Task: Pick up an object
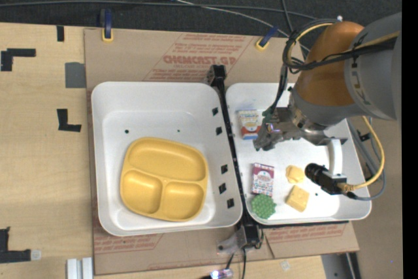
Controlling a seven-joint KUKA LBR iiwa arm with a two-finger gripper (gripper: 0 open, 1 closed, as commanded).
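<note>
Yellow plastic takes up most of the left bin [104, 140]: a three-compartment tray [164, 178] lies flat on the white floor, its two smaller wells toward the near edge. A black divider strip [226, 140] runs between the two bins.

Just past it, in the right bin [356, 209], a small white and red carton [249, 123] sits near the far wall. Nearer the camera lies a small maroon and white packet [262, 179], and at its near end, touching or almost touching it, a green dotted round piece [264, 206]. Further right are two yellow blocks, a smaller one [294, 174] and a larger one [297, 198] close together but apart.

The gripper [270, 132] hangs over the far-middle of the right bin, just beside the carton and above the packet. Its tip is dark and blurred; whether it is spread or closed, or has hold of anything, cannot be told. Behind it rise the grey arm and its orange band [330, 65], with a black cylindrical fitting [320, 174] over the bin's right side.
</note>
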